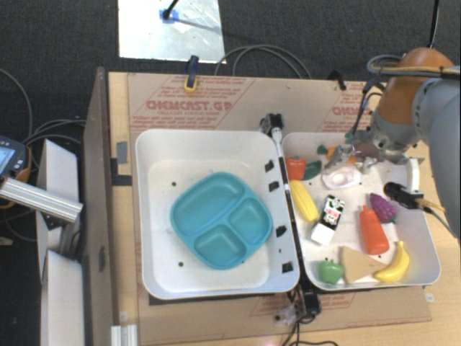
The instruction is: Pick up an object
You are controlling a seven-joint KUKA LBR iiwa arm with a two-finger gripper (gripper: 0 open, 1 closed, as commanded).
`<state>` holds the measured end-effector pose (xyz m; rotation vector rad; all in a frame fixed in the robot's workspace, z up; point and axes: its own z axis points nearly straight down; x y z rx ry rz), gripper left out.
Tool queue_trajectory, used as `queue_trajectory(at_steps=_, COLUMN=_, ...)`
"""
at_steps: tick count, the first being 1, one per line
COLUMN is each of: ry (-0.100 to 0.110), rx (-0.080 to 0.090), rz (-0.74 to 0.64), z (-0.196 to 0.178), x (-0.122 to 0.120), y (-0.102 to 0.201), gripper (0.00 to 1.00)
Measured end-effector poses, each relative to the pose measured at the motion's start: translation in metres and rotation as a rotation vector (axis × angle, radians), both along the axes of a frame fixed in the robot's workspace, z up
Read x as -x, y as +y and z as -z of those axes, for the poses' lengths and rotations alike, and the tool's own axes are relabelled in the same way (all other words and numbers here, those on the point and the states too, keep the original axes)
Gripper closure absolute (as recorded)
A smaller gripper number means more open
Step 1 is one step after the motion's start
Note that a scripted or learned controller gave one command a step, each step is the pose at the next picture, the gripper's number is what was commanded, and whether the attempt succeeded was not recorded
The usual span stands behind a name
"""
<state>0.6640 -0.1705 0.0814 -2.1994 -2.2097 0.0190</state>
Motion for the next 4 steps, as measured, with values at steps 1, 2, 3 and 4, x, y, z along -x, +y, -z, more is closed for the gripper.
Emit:
queue_trajectory(at_steps=1, ry=0.0, rx=0.0, rz=0.0, z=0.0, x=0.0, y=-0.003, gripper=0.0)
queue_trajectory(at_steps=2, ry=-0.001, rx=0.002, rz=-0.001, z=0.0, x=0.0, y=-0.003, gripper=0.0)
queue_trajectory(at_steps=3, ry=-0.003, rx=0.001, rz=0.0, z=0.0, x=0.001, y=-0.013, gripper=0.0)
queue_trajectory(at_steps=4, ry=-0.003, rx=0.008, rz=0.001, z=0.001, x=0.001, y=0.001, gripper=0.0)
